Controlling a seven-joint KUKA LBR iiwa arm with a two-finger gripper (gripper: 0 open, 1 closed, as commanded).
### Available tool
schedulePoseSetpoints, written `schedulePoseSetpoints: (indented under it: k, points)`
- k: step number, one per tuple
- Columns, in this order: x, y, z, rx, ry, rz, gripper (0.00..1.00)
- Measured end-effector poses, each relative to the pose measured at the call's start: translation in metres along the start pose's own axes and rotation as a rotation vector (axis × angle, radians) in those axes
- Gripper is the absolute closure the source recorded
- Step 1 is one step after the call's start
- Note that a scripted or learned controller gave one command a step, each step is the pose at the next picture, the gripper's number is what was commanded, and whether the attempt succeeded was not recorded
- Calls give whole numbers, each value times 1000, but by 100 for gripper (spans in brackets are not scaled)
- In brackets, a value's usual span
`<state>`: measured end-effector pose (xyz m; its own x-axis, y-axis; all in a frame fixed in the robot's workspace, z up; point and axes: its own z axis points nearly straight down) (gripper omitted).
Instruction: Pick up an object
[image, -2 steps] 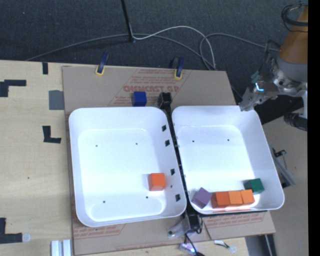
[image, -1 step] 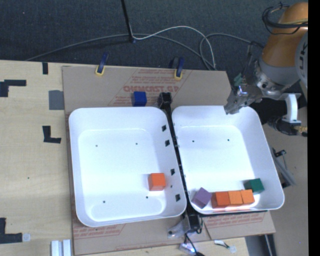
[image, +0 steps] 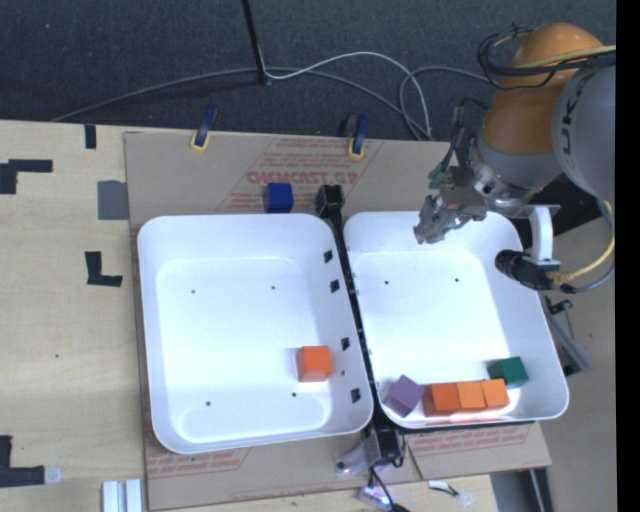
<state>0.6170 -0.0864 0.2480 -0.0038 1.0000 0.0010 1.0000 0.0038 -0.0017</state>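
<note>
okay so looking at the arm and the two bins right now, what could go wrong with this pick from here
1. The hand is at the right bin's far edge, while the purple block, orange blocks and green block crowd the near wall. A descent there may hit the rim.
2. Those blocks touch, so fingers might not fit between them.
3. The lone orange cube lies in the left bin, a longer reach.

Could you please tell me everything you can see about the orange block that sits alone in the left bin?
The orange block is a small cube-like piece with flat faces and a plain, matte look, possibly foam or painted wood. It rests flat on the floor of the left bin, in the near right part, close to the wall shared with the other bin but apart from it. It sits slightly turned relative to the bin's edges. Nothing touches it except the bin floor, and the gripper hangs far away over the other bin.
</note>
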Motion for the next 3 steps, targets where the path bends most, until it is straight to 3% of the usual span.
schedulePoseSetpoints:
  k: [1, 3]
  points:
    - [53, -16, 14, 0, 0, 0, 100]
    - [149, -39, 3, -2, 0, -1, 100]
